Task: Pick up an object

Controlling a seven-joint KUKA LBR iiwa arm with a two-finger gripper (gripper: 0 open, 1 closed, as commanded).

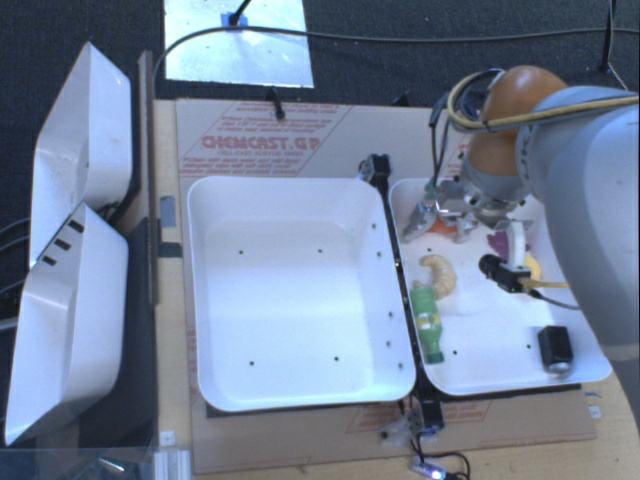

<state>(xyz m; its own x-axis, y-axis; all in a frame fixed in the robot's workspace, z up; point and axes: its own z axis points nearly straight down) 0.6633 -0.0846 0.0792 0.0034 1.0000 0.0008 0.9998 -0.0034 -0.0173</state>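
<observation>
Fingers [432,218] of the arm hang low over the right bin's [500,378] far corner; open or closed, cannot tell. Candidate objects lie below: orange piece [447,226] nearest, croissant [438,273], green bottle [427,324] against the dividing wall. Left bin [290,388] alongside.

Two white bins on the bench, six loose things in all

One green bottle [428,325], one tan croissant-shaped piece [439,272], one orange item [447,225], one purple piece [497,238], one yellow piece [533,267], one black block [555,348], all within the right bin [500,373]; left bin [290,368]
</observation>
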